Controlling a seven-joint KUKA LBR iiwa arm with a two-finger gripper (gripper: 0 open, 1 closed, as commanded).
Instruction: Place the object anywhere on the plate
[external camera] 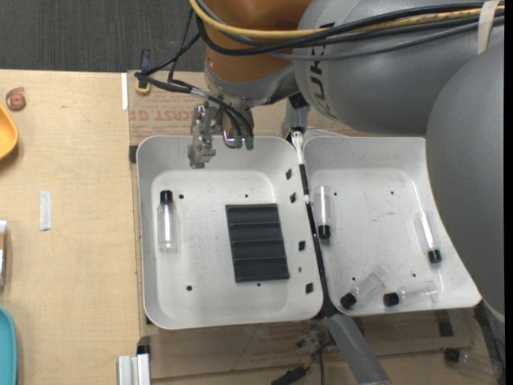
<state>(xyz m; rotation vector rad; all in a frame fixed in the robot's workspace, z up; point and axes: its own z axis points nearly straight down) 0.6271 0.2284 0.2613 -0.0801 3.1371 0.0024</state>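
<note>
A black ridged plate [257,243] lies flat in the middle of the left bin [152,295]. A clear tube with a black cap [166,219] lies left of the plate, apart from it. My gripper [199,152] hangs over the far left corner of the left bin, above and behind the tube, well away from the plate. I see nothing in it.
The right bin [449,283] holds several more clear capped tubes: one by the divider [322,211], one at the right wall [426,237], two near the front [361,289]. The arm's big body covers the upper right. A wooden bench [72,175] lies to the left.
</note>
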